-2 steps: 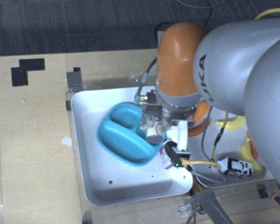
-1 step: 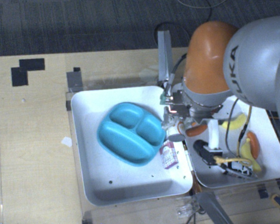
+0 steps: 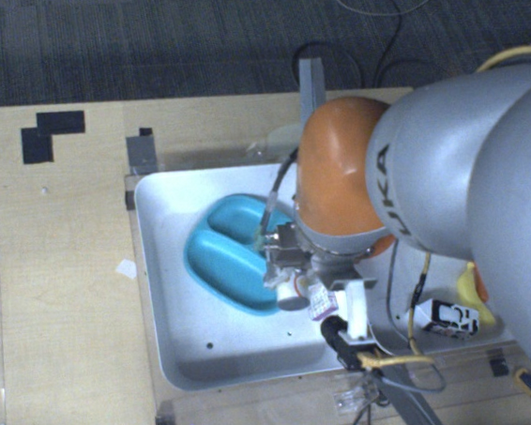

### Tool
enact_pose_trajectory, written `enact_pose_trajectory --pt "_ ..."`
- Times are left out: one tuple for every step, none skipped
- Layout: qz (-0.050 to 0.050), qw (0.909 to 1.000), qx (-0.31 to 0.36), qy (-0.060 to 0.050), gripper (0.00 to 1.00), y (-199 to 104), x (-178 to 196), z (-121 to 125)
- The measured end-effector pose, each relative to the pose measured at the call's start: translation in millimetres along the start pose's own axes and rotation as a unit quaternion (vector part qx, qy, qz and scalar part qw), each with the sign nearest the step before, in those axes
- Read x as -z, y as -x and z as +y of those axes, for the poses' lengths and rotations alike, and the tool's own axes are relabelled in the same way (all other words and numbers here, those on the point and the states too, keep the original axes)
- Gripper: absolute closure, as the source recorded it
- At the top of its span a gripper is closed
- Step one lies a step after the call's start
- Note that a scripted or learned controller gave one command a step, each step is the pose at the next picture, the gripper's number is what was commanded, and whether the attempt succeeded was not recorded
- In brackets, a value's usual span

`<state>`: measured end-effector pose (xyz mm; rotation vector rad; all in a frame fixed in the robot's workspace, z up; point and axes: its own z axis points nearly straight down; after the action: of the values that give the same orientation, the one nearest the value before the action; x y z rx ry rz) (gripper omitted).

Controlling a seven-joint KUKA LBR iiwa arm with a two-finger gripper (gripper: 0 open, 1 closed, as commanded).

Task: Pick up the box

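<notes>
Box (image 3: 449, 318): small, dark, black with white print on its upper face. Lying low on the floor of the bin (image 3: 396, 323) on the view's right, near that bin's front edge, sitting slightly askew. Its far end is disappearing under grey arm housing; a yellow object (image 3: 469, 286) is resting just beside it

Even, bright overhead light; glare on the arm (image 3: 468, 167) and the left bin (image 3: 175, 292) wall. Soft shadows beneath the arm. Slightly blurred throughout.
</notes>
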<state>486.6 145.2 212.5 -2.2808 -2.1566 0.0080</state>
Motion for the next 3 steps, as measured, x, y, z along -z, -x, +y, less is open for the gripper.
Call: enact_pose_trajectory --pt "0.0 0.9991 -0.042 0.001 1.0 10 23 2" --pt "0.0 0.9842 -0.177 0.001 1.0 147 93 44" --pt "0.0 0.9871 -0.16 0.002 1.0 112 220 87"
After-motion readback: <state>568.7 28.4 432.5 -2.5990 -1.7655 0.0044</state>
